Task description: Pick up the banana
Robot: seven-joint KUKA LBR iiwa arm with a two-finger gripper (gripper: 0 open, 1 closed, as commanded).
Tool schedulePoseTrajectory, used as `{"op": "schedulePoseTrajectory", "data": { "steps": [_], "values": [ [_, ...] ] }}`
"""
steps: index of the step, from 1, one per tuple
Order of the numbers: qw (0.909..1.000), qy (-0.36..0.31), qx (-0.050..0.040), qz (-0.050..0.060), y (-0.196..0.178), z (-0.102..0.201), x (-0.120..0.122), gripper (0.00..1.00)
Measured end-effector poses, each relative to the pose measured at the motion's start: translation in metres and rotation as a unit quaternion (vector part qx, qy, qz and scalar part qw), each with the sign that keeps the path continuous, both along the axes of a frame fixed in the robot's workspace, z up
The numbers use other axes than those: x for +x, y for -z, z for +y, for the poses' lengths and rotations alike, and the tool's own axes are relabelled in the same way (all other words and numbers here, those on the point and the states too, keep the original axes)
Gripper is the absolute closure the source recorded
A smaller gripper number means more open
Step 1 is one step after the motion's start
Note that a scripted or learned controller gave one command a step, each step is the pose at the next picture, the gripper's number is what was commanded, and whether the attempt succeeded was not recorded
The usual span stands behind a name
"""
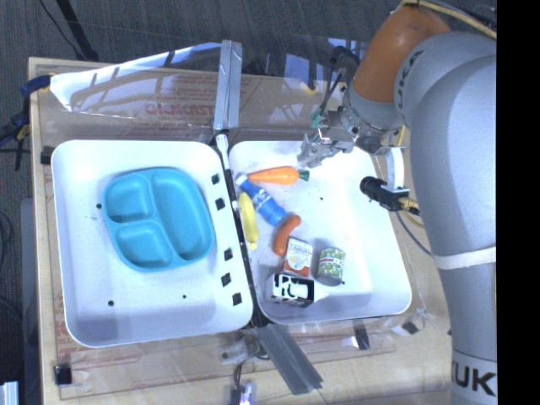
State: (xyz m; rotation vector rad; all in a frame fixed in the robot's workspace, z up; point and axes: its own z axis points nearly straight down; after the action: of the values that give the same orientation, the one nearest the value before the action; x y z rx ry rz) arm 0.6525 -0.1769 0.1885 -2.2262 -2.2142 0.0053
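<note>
The yellow banana (248,217) lies lengthwise along the left wall of the right bin (371,226), beside a blue bottle (264,202). My gripper (315,153) hangs over the far part of the same bin, just above and right of the green end of an orange carrot (274,175). It is well up and to the right of the banana, apart from it. Nothing shows between its fingers.
An orange sausage-like piece (286,234), a small carton (298,255), a green can (331,264) and a black-and-white box (293,288) crowd the near part of the right bin. The left bin (76,251) holds a blue divided plate (158,217). The arm takes up the right side.
</note>
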Motion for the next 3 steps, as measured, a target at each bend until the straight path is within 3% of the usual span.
{"op": "schedulePoseTrajectory", "data": {
  "steps": [1, 2, 3],
  "values": [
    [0.9994, 0.033, 0.0008, 0.002, 0.099, 0.025, -0.058, 0.0],
    [0.9918, -0.128, 0.0009, 0.001, 0.062, 0.041, -0.116, 0.0],
    [0.996, -0.085, -0.0115, -0.026, 0.08, 0.067, -0.137, 0.0]
  ]
}}
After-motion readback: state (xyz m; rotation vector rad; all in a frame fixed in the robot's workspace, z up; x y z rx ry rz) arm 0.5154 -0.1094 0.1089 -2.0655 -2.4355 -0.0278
